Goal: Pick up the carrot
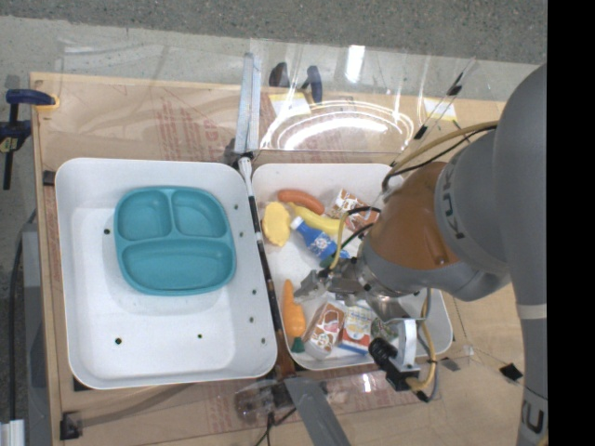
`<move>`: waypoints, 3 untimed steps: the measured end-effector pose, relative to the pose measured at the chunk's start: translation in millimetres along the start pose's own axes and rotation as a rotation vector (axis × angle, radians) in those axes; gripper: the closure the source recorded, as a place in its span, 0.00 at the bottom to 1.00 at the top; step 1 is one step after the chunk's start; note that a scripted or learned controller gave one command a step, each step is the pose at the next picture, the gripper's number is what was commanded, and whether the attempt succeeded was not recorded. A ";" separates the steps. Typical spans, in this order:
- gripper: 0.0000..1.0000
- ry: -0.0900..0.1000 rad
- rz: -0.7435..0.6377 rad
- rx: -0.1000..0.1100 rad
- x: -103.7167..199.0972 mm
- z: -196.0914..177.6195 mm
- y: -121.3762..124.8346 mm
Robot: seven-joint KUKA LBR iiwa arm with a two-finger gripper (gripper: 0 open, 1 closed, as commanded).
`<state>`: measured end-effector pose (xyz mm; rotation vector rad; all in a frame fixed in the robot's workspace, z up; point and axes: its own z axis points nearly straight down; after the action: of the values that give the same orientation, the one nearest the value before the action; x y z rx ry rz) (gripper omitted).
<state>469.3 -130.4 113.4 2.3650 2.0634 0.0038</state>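
The arm (465, 221) hangs over the right bin (265, 179); its gripper (327, 282) is partly hidden, so I cannot tell how its fingers stand. The carrot (294, 314) lies just below-left, ungrasped. Approach step; next, descend squarely onto it.

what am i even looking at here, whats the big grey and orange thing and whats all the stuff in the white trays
You are looking down at a slant from one fixed camera above a workbench. The big grey and orange thing is a robot arm reaching in from the right; its job is to pick up the carrot. Its gripper hangs over the right bin, and I can't tell whether it is open or shut.

The left bin holds a teal divided plate. The right bin holds toy food: the orange carrot along its left wall, a yellow piece, a sausage, a small bottle and some packets. The carrot lies in the bin, apart from the gripper.
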 end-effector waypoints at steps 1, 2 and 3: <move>0.00 0.001 -0.191 0.007 13.5 27.1 57.7; 0.00 0.002 -0.207 0.009 7.9 27.3 -19.6; 1.00 0.002 -0.210 0.009 6.9 17.3 -19.3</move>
<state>451.1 -121.0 96.1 2.1418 2.3055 -0.0038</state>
